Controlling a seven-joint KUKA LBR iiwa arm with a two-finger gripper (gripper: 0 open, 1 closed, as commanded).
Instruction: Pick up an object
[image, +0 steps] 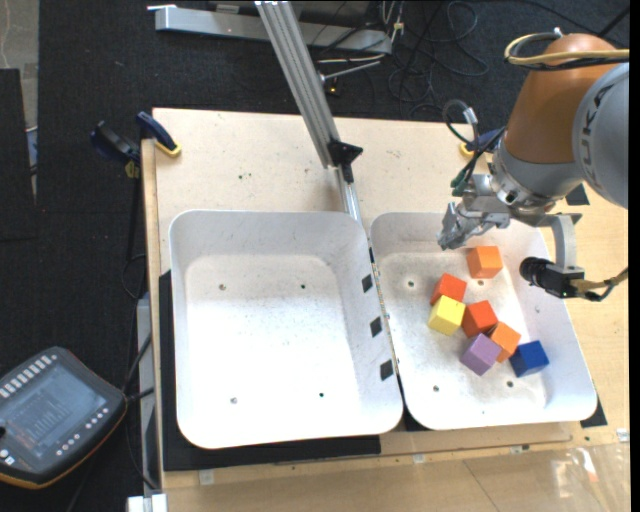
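Several small blocks lie in the right bin (560, 395): an orange block (485, 261) at the back, a red-orange one (450, 287), a yellow one (446, 315), another red-orange one (480, 316), an orange one (505, 338), a purple one (481, 353) and a blue one (529, 358). My gripper (458, 232) hangs over the back of the right bin, just left of and above the back orange block. Nothing shows between its fingers.
The left bin (190, 300) stands beside the right one. A slanted metal rail (305, 85) runs down to the gap between the bins. A handheld pendant (50, 415) lies at the lower left. Blue and yellow clamps (140, 140) sit at the bench's back left corner.
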